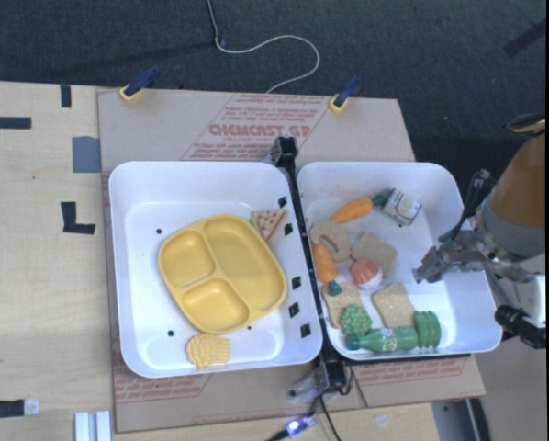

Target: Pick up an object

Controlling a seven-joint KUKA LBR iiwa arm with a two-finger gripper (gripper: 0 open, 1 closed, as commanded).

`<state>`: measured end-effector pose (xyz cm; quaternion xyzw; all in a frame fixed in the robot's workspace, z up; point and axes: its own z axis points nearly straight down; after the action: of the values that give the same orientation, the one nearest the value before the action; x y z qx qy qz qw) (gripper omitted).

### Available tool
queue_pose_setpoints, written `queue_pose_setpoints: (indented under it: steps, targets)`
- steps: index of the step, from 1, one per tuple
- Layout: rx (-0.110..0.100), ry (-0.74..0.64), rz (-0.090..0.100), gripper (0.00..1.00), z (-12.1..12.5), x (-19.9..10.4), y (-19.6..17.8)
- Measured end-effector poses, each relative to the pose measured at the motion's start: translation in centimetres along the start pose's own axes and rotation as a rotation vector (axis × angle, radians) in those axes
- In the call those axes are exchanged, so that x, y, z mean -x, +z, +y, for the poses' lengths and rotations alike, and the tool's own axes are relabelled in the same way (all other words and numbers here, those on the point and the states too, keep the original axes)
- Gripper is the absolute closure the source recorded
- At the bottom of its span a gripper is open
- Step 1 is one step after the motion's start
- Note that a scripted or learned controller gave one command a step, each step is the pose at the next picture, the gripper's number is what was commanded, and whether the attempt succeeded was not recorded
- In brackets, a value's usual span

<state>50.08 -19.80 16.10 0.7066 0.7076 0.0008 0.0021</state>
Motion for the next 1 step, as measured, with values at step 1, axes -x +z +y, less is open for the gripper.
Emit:
queue_pose_setpoints:
  steps: [1]
  targets:
    - [0.000,0.000,0.000,1.00,0.80,0.80,-5.26]
